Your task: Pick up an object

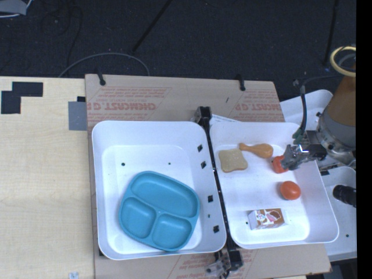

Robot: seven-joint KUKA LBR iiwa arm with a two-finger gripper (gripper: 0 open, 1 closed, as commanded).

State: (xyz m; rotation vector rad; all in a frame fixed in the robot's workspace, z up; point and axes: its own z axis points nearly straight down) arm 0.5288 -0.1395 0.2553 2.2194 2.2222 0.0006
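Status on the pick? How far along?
Done: the arm has reached into the right bin, and the pincer sits at a small red-orange object near the bin's right side. In hand: nothing visibly lifted; a grasp cannot be confirmed from this view. Left: secure and raise an object. The toast slice, drumstick, tomato and small packet lie untouched; the blue tray sits in the left bin.
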